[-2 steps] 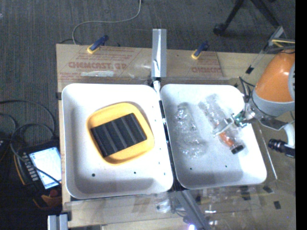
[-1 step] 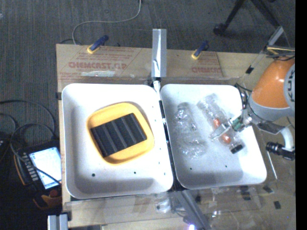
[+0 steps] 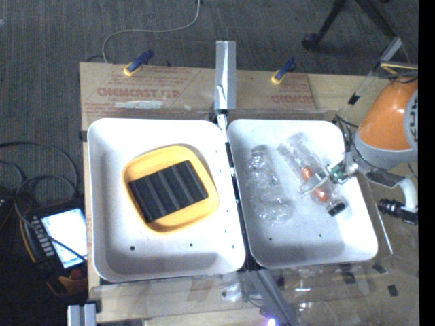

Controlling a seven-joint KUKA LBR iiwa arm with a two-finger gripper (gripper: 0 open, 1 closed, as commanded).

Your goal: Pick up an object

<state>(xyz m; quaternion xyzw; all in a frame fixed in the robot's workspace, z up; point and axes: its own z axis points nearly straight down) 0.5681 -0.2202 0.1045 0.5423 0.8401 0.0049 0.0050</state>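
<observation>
Lying in the right-hand bin [image 3: 353, 240] are several clear plastic items: a crumpled transparent bottle [image 3: 264, 185] is sprawling down the bin's left half, and a second clear piece with orange-red bits inside [image 3: 304, 163] is resting toward the upper middle, slanting down to the right. Just beside that piece, at the right of the bin, the gripper [image 3: 333, 182] is hanging low over the floor, with a small dark part [image 3: 336, 208] sitting just beneath it and a reddish blob [image 3: 319, 195] showing close to its left. From where I am standing I cannot tell whether anything is caught in the tool, since the clear plastic and the metal are blurring together there. The arm [image 3: 389, 124] is reaching in from the right of the frame, its orange band bulging above the bin's right rim. In the left-hand bin [image 3: 102, 202], well apart from all this, a yellow tray with a black ribbed insert [image 3: 170, 189] is lying tilted in the middle. A metal post [image 3: 224, 73] is standing at the top where the two bins meet, and two blue-and-yellow clamps [image 3: 138, 62] are gripping the brown board along the upper edge. A small lit screen [image 3: 62, 233] is glowing at the lower left of the frame.
</observation>
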